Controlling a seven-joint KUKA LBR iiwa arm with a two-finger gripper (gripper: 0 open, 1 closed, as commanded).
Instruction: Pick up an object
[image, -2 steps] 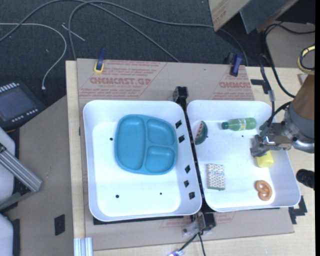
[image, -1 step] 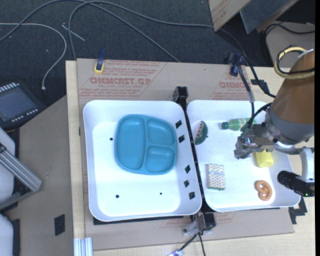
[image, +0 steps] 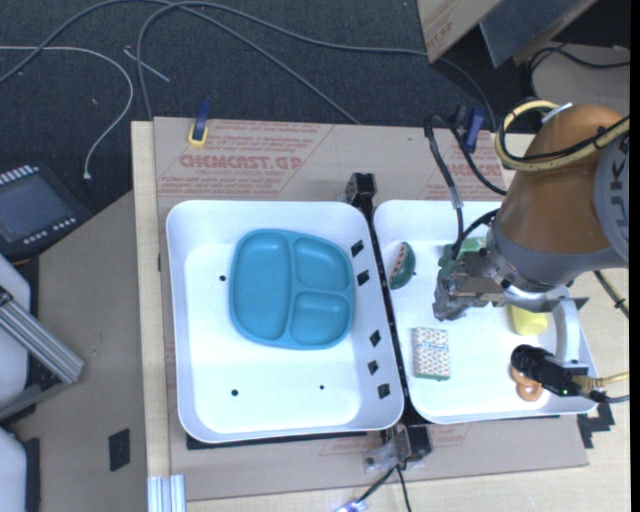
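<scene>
A blue divided plate (image: 291, 288) lies in the left bin (image: 200, 330). In the right bin (image: 470, 400) a small patterned rectangular pack (image: 432, 353) lies near the front left. A green and red round object (image: 401, 263) rests by the bin's left wall. A yellow object (image: 528, 320) peeks out under the arm, and an orange object (image: 526, 388) sits at the front right. My gripper (image: 455, 298) hangs low over the middle of the right bin, just above and right of the patterned pack, with nothing seen between its parts.
The grey and orange arm (image: 560, 200) covers the right bin's back right. Black clips (image: 372, 340) line the divider between the bins. Cables run across the dark floor behind the bench, and a cardboard sheet (image: 250, 155) lies under the bins.
</scene>
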